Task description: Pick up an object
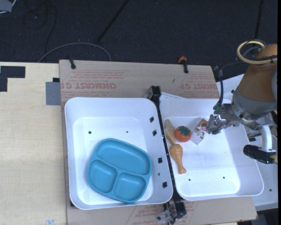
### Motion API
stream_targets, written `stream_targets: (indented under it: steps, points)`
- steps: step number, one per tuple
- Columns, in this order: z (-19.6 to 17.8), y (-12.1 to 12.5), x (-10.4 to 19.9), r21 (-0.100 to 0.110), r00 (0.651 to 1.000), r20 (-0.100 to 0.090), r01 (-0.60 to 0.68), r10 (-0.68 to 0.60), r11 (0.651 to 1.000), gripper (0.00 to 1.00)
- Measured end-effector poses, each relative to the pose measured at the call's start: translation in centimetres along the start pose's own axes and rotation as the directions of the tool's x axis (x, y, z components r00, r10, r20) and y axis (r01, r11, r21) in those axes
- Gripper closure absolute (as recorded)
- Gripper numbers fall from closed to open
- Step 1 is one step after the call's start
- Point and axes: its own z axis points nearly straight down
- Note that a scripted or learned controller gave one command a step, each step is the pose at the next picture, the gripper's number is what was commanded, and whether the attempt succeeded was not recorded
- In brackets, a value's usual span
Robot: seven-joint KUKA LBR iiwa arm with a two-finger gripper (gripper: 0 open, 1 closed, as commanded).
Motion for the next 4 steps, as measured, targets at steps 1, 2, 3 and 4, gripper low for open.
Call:
stream_targets:
  steps: [1, 2, 3, 4]
  points:
    - [-5.3, 0.1, -0.1, 0.000, 1.000, 0.000, 0.001, -0.001, 1.000, 1.00]
    - [-4.6, 1.7, 5.3, 0.005, 1.000, -0.002, 0.004, -0.004, 1.000, 1.00]
    - [-3.1, 2.4, 10.8, 0.008, 1.000, -0.003, 0.004, -0.004, 1.000, 1.00]
    - [-3.8, 2.7, 15.5, 0.006, 1.000, -0.001, 0.003, -0.003, 1.000, 1.00]
